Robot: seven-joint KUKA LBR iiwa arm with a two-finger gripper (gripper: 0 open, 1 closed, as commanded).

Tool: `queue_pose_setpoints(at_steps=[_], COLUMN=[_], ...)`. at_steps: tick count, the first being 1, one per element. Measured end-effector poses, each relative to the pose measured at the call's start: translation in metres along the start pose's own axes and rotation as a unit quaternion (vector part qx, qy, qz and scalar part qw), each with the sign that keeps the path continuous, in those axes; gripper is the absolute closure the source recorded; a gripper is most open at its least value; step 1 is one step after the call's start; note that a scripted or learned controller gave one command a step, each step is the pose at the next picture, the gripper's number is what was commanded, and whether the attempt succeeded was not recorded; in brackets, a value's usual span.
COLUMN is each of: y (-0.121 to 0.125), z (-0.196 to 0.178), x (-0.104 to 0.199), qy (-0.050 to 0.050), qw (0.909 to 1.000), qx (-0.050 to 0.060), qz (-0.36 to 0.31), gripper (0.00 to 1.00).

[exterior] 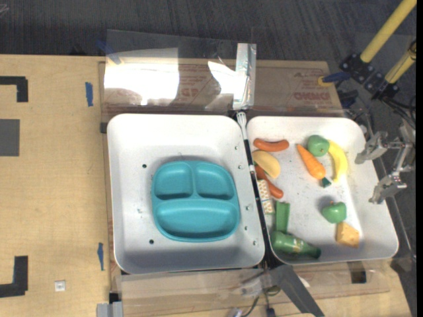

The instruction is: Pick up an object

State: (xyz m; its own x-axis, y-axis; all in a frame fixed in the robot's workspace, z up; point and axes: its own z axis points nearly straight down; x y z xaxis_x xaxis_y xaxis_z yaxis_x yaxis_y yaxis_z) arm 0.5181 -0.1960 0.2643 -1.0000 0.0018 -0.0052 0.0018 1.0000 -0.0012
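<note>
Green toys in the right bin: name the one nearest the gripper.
The green pepper, low on the bin's right side, lies closest to the gripper. The green apple sits higher up; the green bottle lies farther left.

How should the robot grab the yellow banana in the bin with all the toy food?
Probably from above, across the middle of the banana. It lies flat, long and thin, so its narrow width fits between two fingers. Its upper end touches the green apple, and the carrot lies close on its left, so the lower half, with bare bin floor around it, looks safer.

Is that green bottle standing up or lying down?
Lying down. The green bottle rests on its side along the right bin's floor, near the front-left corner.
</note>
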Motion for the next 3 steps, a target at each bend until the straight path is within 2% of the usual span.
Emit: queue_pose_setpoints(at_steps=[1,2,3], y=[-0.025,0.0,0.029], z=[0.134,0.17,0.176], x=[0.03,0.015,-0.072], qy=[0.004,-0.005,-0.004], qw=[0.9934,0.9971,0.9996], qx=[-0.002,0.004,0.0], qz=[-0.114,-0.076,0.028], gripper=[0.0,0.0,0.0])
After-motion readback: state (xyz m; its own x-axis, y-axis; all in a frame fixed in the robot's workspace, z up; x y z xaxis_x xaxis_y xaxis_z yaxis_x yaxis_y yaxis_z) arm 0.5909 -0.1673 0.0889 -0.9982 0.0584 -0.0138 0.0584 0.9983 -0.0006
